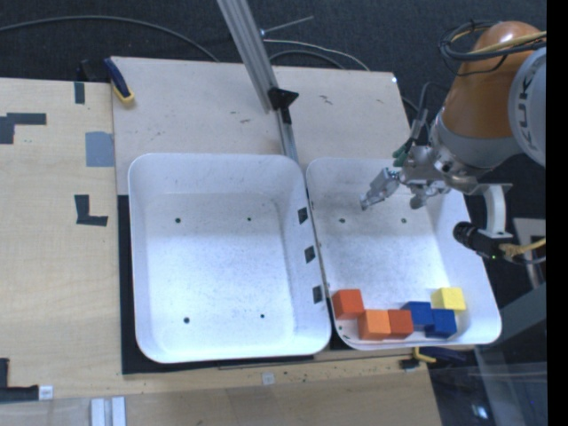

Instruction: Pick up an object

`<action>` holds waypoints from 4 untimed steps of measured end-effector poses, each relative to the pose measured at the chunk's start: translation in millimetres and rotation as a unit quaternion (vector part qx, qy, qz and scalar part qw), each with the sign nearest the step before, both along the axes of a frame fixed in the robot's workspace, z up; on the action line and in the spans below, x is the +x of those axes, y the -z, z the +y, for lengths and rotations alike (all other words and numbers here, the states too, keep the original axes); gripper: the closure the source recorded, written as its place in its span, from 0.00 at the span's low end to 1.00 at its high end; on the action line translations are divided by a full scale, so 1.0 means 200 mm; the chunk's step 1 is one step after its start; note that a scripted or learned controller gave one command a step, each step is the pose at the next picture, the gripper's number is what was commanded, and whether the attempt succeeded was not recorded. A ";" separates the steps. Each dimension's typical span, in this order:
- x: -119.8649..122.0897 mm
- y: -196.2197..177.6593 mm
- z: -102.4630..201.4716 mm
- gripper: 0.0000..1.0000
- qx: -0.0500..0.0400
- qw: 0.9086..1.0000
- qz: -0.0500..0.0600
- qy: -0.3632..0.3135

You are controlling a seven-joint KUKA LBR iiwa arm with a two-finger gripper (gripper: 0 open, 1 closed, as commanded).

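The blocks are lying in a loose row along the lower edge of the right bin (pixel 461 238), the row's long axis running left to right: an orange block (pixel 348 303), a lighter orange block (pixel 377 324), a red-orange one (pixel 400 321), a blue block (pixel 429 318) and a yellow block (pixel 450 299) touching it. My tool (pixel 389 187) is hovering over the bin's upper part, well apart from them, pointing toward the frame's lower left, holding nothing; how far it is open I cannot tell. The left bin (pixel 142 238) is sitting beside it on the desk (pixel 53 238).
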State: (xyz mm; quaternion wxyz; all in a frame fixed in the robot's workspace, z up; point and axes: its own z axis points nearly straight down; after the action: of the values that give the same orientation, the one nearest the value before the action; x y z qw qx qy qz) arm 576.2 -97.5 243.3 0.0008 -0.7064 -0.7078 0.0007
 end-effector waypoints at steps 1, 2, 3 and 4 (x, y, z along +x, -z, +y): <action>0.04 0.56 -0.05 0.00 0.000 1.000 0.004 0.001; 0.14 0.24 0.36 0.00 0.001 1.000 -0.004 -0.004; 0.13 0.26 0.33 0.00 0.000 1.000 0.000 0.000; 0.14 -0.44 -0.05 0.00 -0.002 1.000 -0.005 0.002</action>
State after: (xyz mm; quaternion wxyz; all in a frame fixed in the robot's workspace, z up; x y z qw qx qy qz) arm 603.6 -106.9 332.2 -0.0039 -0.7077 -0.7065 -0.0014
